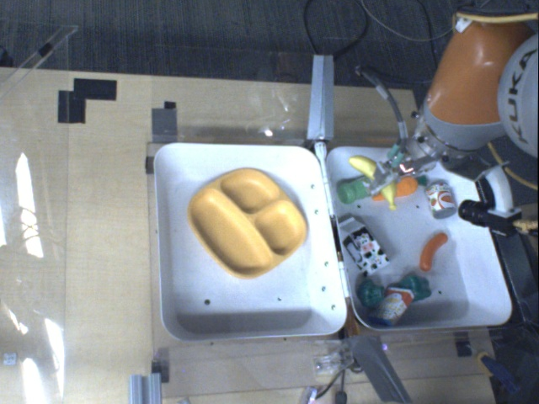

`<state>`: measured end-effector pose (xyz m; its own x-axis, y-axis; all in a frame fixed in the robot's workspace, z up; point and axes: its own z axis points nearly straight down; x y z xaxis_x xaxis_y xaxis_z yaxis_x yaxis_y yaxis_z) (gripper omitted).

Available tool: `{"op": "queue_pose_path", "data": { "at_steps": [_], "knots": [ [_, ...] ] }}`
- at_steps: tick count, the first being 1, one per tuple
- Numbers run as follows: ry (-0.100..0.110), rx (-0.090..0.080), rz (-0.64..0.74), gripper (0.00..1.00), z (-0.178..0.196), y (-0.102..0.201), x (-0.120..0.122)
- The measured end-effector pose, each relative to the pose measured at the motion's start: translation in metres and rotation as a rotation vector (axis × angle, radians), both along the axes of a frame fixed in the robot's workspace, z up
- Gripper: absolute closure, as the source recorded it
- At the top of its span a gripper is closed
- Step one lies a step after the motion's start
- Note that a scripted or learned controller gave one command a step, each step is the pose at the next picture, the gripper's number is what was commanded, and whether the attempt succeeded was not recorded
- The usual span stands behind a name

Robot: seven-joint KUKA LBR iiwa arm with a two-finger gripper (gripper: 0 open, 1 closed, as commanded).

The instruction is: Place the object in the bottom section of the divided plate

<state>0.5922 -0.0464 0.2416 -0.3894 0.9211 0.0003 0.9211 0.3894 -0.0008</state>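
Observation:
A yellow divided plate (247, 220) lies in the left white bin (194, 318), with one long section along its lower left and two smaller sections at its top and right; all three hold nothing. My gripper (396, 172) hangs low over the back of the right bin (480, 297), directly above a cluster made up of a yellow banana (363, 166), a green toy (352, 189) and an orange carrot-like piece (407, 187). The wrist hides part of that cluster, and I cannot make out whether anything is held.
The right bin also holds a small can (440, 199), an orange sausage shape (433, 251), a black-and-white toy (365, 249) and teal items (389, 296) near its front. A metal divider post (321, 99) stands between the bins at the back.

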Motion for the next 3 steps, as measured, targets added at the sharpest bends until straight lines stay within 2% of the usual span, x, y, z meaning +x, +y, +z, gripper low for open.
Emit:
{"op": "queue_pose_path", "data": {
  "at_steps": [1,2,3],
  "knots": [
    [0.001,0.000,-0.114,1.00,0.003,0.012,-0.011],
    [-0.004,-0.001,-0.232,1.00,0.062,-0.023,0.075],
    [0.000,0.000,-0.094,1.00,-0.008,0.019,0.078]
  ]
}}
